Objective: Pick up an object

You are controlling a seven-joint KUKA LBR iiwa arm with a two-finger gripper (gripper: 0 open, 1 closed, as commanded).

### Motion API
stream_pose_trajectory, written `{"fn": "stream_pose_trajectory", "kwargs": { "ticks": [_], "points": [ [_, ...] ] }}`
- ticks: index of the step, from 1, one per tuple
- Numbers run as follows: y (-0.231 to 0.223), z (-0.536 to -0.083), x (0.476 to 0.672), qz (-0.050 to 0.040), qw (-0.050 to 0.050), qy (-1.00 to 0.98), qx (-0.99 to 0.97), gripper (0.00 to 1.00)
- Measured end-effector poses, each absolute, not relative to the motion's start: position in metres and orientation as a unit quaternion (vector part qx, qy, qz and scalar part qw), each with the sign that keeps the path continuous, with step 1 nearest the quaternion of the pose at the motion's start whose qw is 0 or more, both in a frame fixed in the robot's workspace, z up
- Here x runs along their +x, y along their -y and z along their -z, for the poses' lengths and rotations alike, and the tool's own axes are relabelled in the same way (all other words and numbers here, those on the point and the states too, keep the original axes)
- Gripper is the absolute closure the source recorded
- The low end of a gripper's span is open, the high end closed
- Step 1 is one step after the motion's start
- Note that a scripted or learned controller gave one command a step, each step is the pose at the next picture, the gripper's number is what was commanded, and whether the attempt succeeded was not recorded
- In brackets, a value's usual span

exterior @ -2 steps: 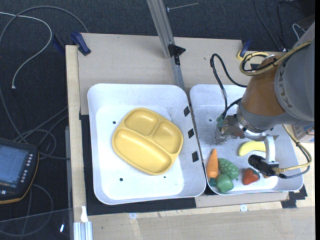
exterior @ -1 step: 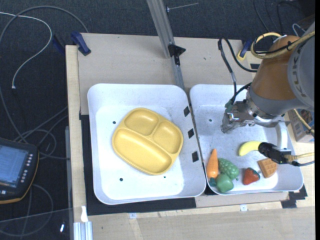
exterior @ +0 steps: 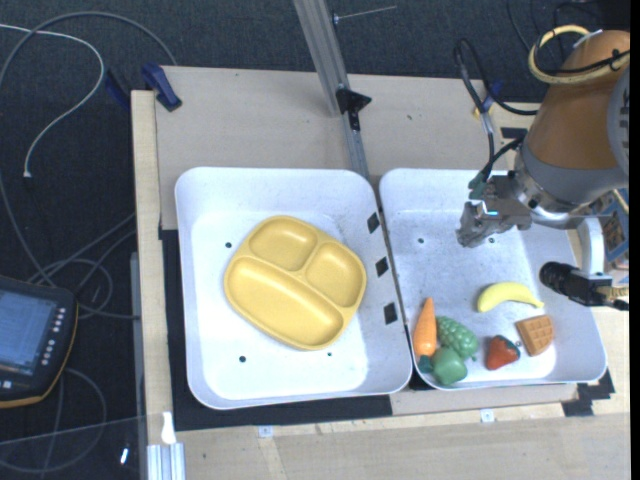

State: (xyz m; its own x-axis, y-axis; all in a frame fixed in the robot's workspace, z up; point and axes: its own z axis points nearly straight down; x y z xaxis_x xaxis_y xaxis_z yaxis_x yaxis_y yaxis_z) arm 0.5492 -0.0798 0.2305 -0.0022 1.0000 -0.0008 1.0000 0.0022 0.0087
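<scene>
Camera view: we look down at a slant on the counter point(exterior: 270, 98) with two white bins side by side.
Left bin point(exterior: 200, 268): we see a yellow plate point(exterior: 295, 281) with three compartments lying in it, nothing on the plate.
Right bin point(exterior: 440, 208): we see the toys gathered in its near part, the far part bare.
Banana point(exterior: 508, 296): yellow, lying right of centre, just far of the waffle.
Waffle point(exterior: 535, 334): orange-brown, near the bin's right wall.
Strawberry point(exterior: 502, 352): red, just left of the waffle, at the near wall.
Carrot point(exterior: 426, 327): orange, standing lengthways near the left wall, touching the grapes.
Grapes point(exterior: 457, 336): green cluster between carrot and strawberry.
Pepper point(exterior: 450, 368): green, just near of the grapes, at the near-left corner.
Arm point(exterior: 575, 108): we see it reach in from the right, over the right bin's far right.
Hand point(exterior: 478, 230): it hangs over the bare middle of the right bin, apart from the toys; we see nothing in it, and we cannot tell how wide it stands.
</scene>
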Motion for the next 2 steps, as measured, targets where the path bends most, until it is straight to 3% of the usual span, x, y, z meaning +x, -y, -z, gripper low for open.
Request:
{"fn": "stream_pose_trajectory", "kwargs": {
  "ticks": [1, 2],
  "points": [
    [0.080, -0.265, 0.551, -0.0019, 0.002, -0.708, 0.706, 1.00],
    [0.029, -0.256, 0.577, -0.0014, 0.001, -0.709, 0.705, 1.00]
  ]
}}
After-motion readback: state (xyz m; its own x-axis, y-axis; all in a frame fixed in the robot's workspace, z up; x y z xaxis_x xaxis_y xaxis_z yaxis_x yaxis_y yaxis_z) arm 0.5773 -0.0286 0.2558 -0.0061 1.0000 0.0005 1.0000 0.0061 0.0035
